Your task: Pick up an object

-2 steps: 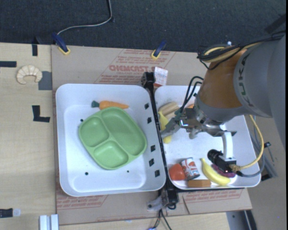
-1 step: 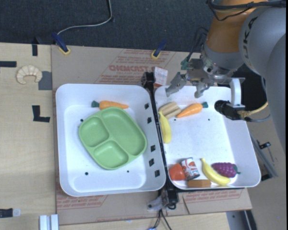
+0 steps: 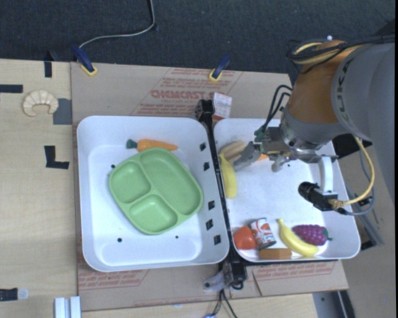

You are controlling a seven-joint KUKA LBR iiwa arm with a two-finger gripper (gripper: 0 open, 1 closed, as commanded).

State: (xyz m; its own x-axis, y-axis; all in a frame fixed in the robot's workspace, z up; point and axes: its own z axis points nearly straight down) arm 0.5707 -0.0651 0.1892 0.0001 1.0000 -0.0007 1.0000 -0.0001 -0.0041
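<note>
Starting at the 6 o'clock edge of the right-hand shallow white bin [image 3: 345, 247], we've got a little cluster: a red tomato-like toy [image 3: 244, 238], a small red and white can [image 3: 263, 232], a yellow plastic banana [image 3: 296, 238], a bunch of purple toy grapes [image 3: 310, 232] and an orange-brown block [image 3: 274, 253] right along the rim. All of them sit close together, some touching.

Over at 9 o'clock, the left-hand shallow white bin [image 3: 93, 177] carries a green three-compartment plastic plate [image 3: 155, 189], with an orange toy carrot [image 3: 156, 146] just past it toward 12.

Further up in the right bin, a second yellow banana-shaped toy [image 3: 229, 177] lies against the divider side. The end effector [image 3: 255, 152] sits just beyond it, and a tan bread-like piece [image 3: 231, 150] is right beside the tip. We honestly can't tell whether the end effector is released or clenched, or if it has anything. The grey arm with the orange band [image 3: 325, 95] comes in from 3 o'clock.

Way out at 10 o'clock, a beige croissant toy [image 3: 41, 102] rests on the worktop [image 3: 26, 211].
</note>
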